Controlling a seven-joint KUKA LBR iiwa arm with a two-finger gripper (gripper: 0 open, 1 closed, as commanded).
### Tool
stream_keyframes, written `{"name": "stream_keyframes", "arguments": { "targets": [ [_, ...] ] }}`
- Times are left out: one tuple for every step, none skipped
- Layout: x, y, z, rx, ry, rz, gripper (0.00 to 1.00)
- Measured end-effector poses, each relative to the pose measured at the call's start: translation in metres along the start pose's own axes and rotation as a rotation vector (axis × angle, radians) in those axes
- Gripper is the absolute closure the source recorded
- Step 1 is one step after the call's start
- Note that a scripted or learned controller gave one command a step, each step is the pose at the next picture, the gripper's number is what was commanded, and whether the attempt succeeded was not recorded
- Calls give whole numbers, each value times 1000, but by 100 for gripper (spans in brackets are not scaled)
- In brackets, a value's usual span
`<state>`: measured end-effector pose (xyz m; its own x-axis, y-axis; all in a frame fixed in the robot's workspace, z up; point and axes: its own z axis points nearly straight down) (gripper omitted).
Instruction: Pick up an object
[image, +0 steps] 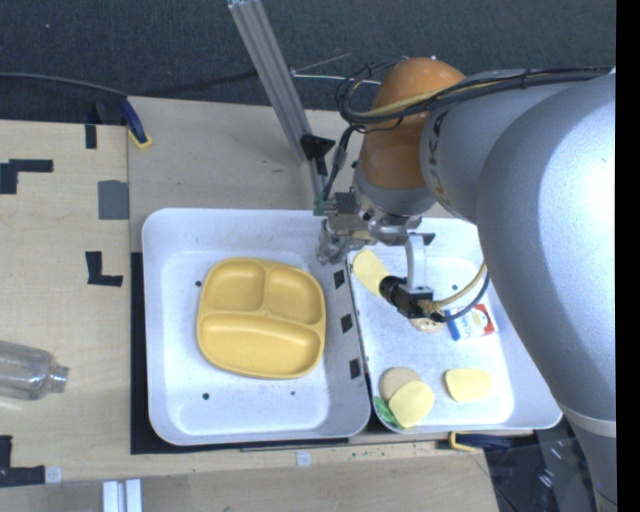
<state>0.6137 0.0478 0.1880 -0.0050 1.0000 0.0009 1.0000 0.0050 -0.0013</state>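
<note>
My gripper hangs over the upper left part of the right bin, close to the divider. Its two fingers stand apart, so it is open. A small pale yellow piece lies in the gap between them; I cannot tell whether either finger touches it. Lower in the same bin lie a yellow block, a tan round thing partly under a yellow-green piece, and a red, white and blue packet.
The left bin holds a yellow three-compartment plate. A slanted metal pole rises behind the bins. A clear bottle lies on the bench at far left. The arm's grey bulk covers the right bin's upper right.
</note>
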Motion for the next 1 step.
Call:
{"name": "stream_keyframes", "arguments": {
  "targets": [
    [-37,28,0,-1,-2,6,100]
  ]
}}
